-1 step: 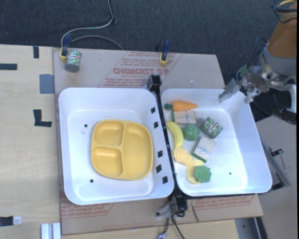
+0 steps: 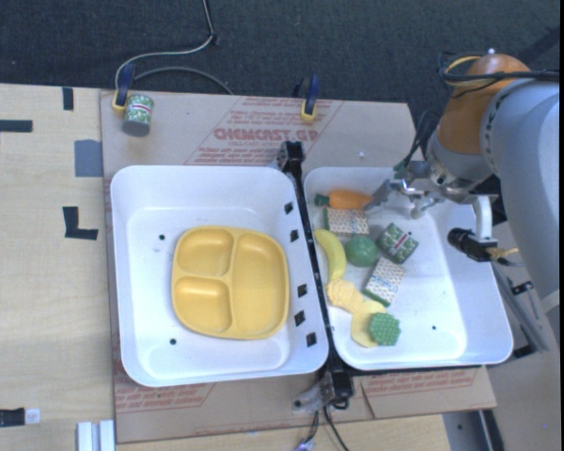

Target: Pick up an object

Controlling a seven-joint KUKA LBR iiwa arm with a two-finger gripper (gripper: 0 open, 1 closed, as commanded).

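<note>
Hand [image 2: 395, 192] poised low over right bin's [image 2: 451, 346] far end, spread or pressed together impossible to tell, just beside orange carrot [image 2: 348, 198] lying against far wall; probably light, hard, slippery plastic, best pinched across thick middle.

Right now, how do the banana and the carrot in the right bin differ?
The banana is yellow; the carrot is orange. The banana is curved and runs up and down the view beside the divider; the carrot is straighter and lies crosswise near the far wall. Both lie in the right bin, apart from the gripper.
</note>
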